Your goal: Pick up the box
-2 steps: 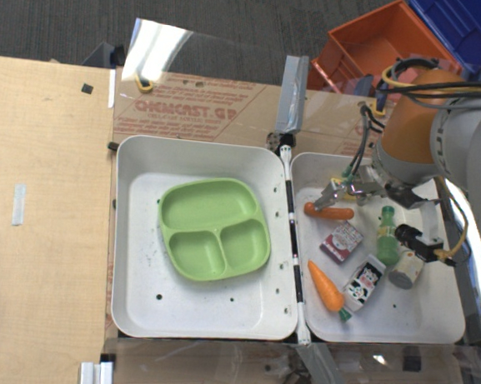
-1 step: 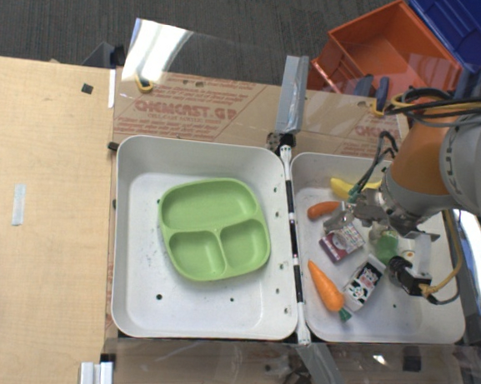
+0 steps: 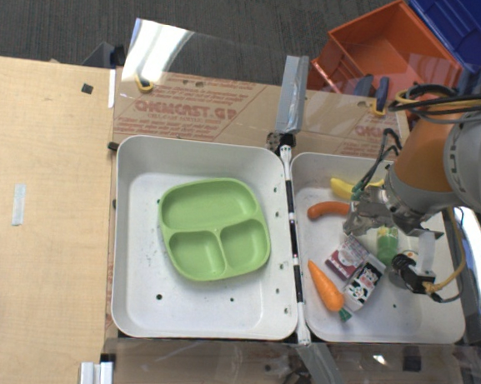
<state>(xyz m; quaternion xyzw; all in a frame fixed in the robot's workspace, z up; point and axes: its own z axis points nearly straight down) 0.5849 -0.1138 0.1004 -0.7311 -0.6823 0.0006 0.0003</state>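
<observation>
The box (image 3: 363, 283) is a small white and black carton with a green end, lying tilted in the right bin (image 3: 446, 330) near its front. A maroon and pink packet (image 3: 348, 257) lies just left of it, touching it. My gripper (image 3: 361, 228) hangs low over the middle of the right bin, just above the packet and a little behind the box. The grey arm with its orange band (image 3: 423, 161) reaches in from the right and hides the bin's back right part.
An orange carrot (image 3: 326, 286) lies left of the box. Behind the gripper are an orange sausage shape (image 3: 329, 209) and a yellow piece (image 3: 341, 186); a green item (image 3: 387, 239) sits to its right. The left bin (image 3: 130, 303) holds a green divided plate (image 3: 214, 226).
</observation>
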